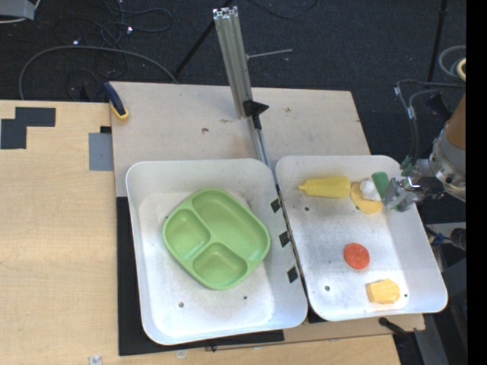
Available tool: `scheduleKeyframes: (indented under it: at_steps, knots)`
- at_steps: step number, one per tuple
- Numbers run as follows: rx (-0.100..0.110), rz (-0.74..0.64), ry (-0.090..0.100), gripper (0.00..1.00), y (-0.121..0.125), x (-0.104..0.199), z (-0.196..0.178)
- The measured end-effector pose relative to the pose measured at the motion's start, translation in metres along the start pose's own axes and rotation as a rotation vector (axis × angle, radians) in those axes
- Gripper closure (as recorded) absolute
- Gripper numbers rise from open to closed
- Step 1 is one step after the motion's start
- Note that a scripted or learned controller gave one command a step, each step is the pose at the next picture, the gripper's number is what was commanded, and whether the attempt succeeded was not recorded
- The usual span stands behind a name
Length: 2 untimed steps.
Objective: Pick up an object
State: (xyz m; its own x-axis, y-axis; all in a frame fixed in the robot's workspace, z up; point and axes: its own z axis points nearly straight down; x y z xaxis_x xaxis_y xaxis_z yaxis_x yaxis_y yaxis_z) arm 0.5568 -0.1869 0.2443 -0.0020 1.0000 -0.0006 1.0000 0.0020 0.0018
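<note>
The right bin [335, 295] holds a yellow bottle-shaped toy [325, 187] lying on its side near the far edge. Just right of it lie a yellow round piece [367, 202] with a white part and a green object [380, 184]. A red-orange ball [356, 255] sits mid-bin and a yellow block [383, 291] lies near the front right corner. My gripper [399, 194] hangs at the bin's right edge, right beside the green object and the yellow round piece. Nothing shows between its fingers.
The left bin [148, 295] holds a green divided plate [216, 237]. A metal post [236, 59] rises behind the bins. A blue and yellow tool [116, 103] lies on the bench at the far left. Cables run behind the bench.
</note>
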Motion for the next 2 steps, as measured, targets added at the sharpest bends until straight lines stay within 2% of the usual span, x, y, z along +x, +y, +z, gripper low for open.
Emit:
scheduleKeyframes:
  at_steps: [2]
  knots:
    - [0.006,-0.002,0.002,1.00,0.017,0.096,0.023]
